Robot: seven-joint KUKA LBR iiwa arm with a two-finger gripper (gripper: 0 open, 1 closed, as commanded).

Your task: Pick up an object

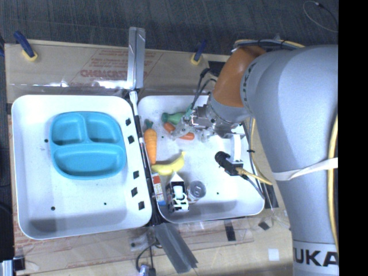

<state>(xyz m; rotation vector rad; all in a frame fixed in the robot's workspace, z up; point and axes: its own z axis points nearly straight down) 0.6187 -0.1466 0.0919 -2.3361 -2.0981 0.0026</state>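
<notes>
Dark grey carpet floor (86, 7) runs along the far side of the bench, with a thin cable (319, 7) lying on it. The bench top (69, 62) is light wood, with blue clamps (26, 45) at its far edge.

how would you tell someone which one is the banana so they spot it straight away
Look in the right bin, not the left one holding the blue plate. Near its left wall lies the banana, just below the upright carrot. It is the only yellow, curved item there.
</notes>
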